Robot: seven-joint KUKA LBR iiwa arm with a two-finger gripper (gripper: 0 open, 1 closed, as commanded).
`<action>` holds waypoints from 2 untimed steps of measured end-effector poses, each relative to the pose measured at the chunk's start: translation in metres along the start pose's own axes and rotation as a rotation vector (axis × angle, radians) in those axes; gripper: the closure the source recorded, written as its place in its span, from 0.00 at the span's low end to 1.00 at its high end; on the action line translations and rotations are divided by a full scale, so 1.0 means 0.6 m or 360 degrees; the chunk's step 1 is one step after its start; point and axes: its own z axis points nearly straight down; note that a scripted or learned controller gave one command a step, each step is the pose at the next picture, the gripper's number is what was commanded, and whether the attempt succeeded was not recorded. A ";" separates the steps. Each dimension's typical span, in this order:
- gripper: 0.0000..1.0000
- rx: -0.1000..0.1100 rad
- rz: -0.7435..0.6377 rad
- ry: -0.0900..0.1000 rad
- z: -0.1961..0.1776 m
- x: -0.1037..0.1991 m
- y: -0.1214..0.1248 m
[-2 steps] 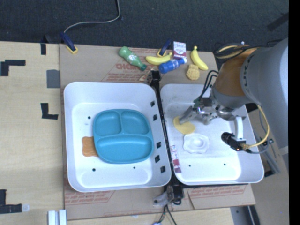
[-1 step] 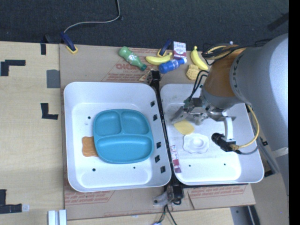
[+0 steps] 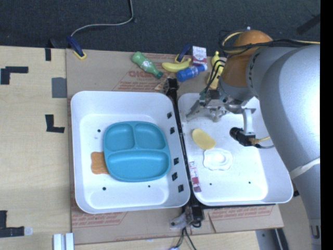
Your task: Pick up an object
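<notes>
Arm enters from the right, grey body and orange band over the right bin [image 3: 270, 186]. Hand [image 3: 208, 107] sits low at that bin's upper left corner; fingers point left, but how far they are parted I cannot tell, and nothing is visibly between them.

Right bin: yellow chip-like piece [image 3: 203, 138] just below the hand, apart from it; white fried-egg piece [image 3: 217, 160] just beside that, lower right.

Left bin [image 3: 83, 139]: blue divided plate [image 3: 136, 151], orange-tan slab [image 3: 97, 163] tucked at its left edge.

Tabletop behind the bins: green bottle [image 3: 146, 64], banana [image 3: 176, 65], blue bottle [image 3: 187, 73], small carton [image 3: 199, 53].
</notes>
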 end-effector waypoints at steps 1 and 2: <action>0.00 0.0001 0.0002 -0.0002 -0.001 0.005 -0.067; 0.00 -0.0003 0.0000 -0.0001 -0.002 -0.003 -0.113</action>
